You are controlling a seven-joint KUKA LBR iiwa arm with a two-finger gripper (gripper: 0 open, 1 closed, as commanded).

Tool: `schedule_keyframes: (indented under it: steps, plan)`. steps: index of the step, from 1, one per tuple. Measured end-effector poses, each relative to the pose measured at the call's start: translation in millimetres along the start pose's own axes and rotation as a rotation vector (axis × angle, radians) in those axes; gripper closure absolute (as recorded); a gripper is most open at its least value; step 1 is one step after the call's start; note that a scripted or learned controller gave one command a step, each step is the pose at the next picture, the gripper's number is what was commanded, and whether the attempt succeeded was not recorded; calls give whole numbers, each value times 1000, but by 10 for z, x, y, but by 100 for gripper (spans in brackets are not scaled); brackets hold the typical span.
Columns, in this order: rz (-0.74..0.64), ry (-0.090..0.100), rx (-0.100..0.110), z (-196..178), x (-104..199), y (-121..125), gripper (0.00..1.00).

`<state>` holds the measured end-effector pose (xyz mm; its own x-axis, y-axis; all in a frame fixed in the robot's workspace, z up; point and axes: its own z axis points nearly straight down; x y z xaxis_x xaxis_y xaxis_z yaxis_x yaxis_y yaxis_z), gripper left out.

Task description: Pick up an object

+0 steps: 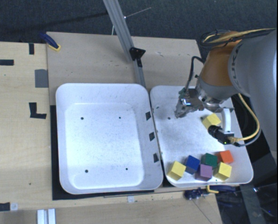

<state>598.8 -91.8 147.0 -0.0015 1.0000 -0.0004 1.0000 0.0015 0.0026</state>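
Here, the grey arm (251, 64) with its orange band reached in over the right bin (176, 134), and its end effector (181, 111) hung low over that bin's upper part, close to the rim it shares with the left bin (106, 139). Whether anything sat between its fingers, or how they stood, could not be told: they were small and dark against the white floor.

The objects all lay in the right bin. A yellow block (211, 121) sat just to the right of the end effector, partly tucked beneath the wrist and beside a black cable fitting (218, 134). The others were gathered along the right bin's lower rim, well apart from the end effector: a yellow cube (177, 170) nearest the shared rim, then a blue cube (192, 164) touching it, a purple cube (205, 171), a green cube (209, 160) just above the purple one, another yellow cube (224, 171), and an orange cube (226, 157) farthest from the shared rim.

The left bin showed a white floor with fine dark speckles. Both bins rested on a pale wooden bench (17, 148). A slanted metal bar (120, 22) crossed the bench above the shared rim, ending at a black clamp (137, 53).
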Motion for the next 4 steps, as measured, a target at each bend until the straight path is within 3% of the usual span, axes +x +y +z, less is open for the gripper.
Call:
schedule_keyframes:
  steps: [2, 4]
  plan:
    - [-1, 0, -2, -1164, 66, 165, 100]
    - [-5, 2, 5, -1185, 1179, -178, 100]
